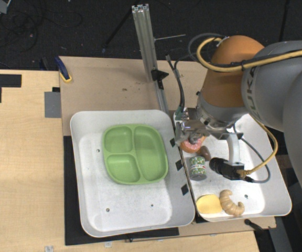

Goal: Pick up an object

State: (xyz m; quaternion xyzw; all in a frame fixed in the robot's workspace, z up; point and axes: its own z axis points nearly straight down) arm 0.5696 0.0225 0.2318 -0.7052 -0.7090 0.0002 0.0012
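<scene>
The green three-compartment plastic plate [135, 154] looks smooth and faintly glossy; the shallow white bin [132, 209] under it is matt, speckled plastic; the desk [20, 156] is pale wood.

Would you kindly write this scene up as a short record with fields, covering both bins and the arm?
left bin: shallow, white, holding a green plastic plate with three compartments
right bin: shallow, white, holding five small items
items: pink-red round item, small brown lump, green patterned little can, yellow flat disc, tan curled piece
gripper: low over the pink-red round item, near the right bin's left wall; no grasp visible
</scene>
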